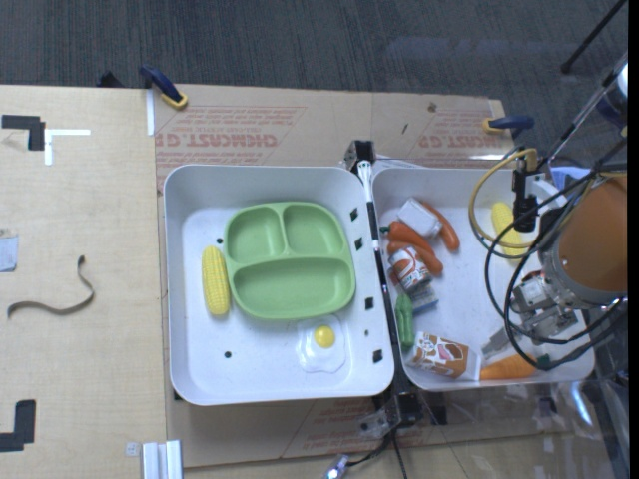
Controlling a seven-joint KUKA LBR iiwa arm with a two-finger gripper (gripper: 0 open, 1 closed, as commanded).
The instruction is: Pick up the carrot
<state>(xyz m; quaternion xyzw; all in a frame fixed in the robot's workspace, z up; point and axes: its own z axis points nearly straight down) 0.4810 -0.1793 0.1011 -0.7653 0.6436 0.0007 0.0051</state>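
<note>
While the carrot (509, 369) lies flat on the floor of the right-hand bin (469, 190), close to that bin's near wall, nothing suggests it has been lifted. It sits just right of a small printed carton (440, 355), its tip partly under the arm's cables. The gripper (544, 307) hangs just above and to the right of the carrot; whether its jaws are wide or narrow I cannot tell (cables and wrist hardware crowd that spot). Judgement: the pick is not yet done; descent, closing and lift all remain.

Other contents, placed from the carrot: a green item (403, 319) to its left beyond the carton, a can (410, 270) and sausages (414, 247) further up-left, a yellow piece (507, 228) straight up.

Left-hand bin (180, 297), well left of the carrot: green divided plate (290, 259), corn cob (215, 279) beside it, fried egg (322, 345) below it.

Surface: both bins sit on cardboard (260, 133) clamped to a pale wooden bench (80, 367); dark carpet (300, 18) beyond.
</note>
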